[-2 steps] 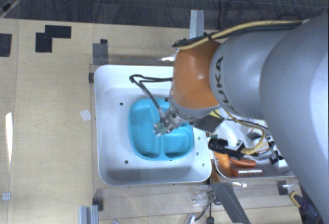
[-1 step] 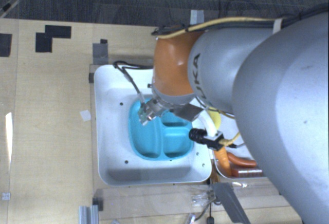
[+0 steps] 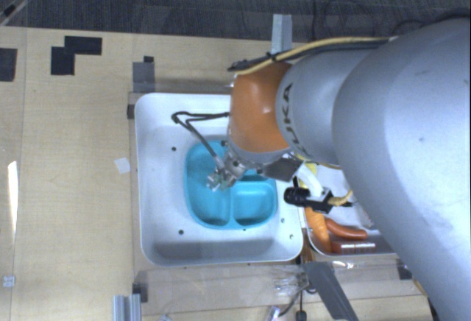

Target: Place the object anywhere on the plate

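Though nothing lies on it yet:
Blue divided plastic plate (image 3: 250, 203): middle of left white bin (image 3: 158, 165).
Gripper (image 3: 218, 181): above plate; grip unclear.
Orange carrot-like toys (image 3: 340, 231): right bin's near edge.

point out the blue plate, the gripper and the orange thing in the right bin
blue plate (image 3: 254, 207): camera view, right compartment floor
gripper (image 3: 218, 181): camera view, fingertip end
orange thing (image 3: 344, 231): camera view, its middle

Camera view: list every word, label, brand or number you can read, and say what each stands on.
"KUKA" (partly seen, running sideways): on the grey arm, beside its orange band.
No readable text on the blue plate, the white bin or the bench.
The black shapes on the bench are plain blocks, not letters.
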You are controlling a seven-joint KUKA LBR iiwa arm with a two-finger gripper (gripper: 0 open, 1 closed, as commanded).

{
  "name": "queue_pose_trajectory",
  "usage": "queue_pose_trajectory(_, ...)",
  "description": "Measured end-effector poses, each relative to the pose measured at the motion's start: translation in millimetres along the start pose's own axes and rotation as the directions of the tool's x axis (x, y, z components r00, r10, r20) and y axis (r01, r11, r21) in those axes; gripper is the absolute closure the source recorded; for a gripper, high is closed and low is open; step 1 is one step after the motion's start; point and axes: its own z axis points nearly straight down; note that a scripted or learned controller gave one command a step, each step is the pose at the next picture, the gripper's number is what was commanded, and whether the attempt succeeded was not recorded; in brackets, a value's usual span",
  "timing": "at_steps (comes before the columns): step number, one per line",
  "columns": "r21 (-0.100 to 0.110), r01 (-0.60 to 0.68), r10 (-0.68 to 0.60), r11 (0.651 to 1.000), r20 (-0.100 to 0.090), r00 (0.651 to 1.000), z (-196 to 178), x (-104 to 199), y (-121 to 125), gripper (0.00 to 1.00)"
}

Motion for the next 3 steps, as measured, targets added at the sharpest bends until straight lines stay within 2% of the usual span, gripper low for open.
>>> queue_pose_trajectory(1, 0.002, -0.118, 0.118, 0.993, 0.000, 0.993, -64, 44, 7, 1.00)
queue_pose_trajectory(2, 0.002, -0.045, 0.045, 0.999, 0.000, 0.999, -85, 29, -61, 1.00)
queue_pose_trajectory(3, -0.010, -0.055, 0.055, 0.998, 0.006, 0.998, -12, 18, -68, 1.00)
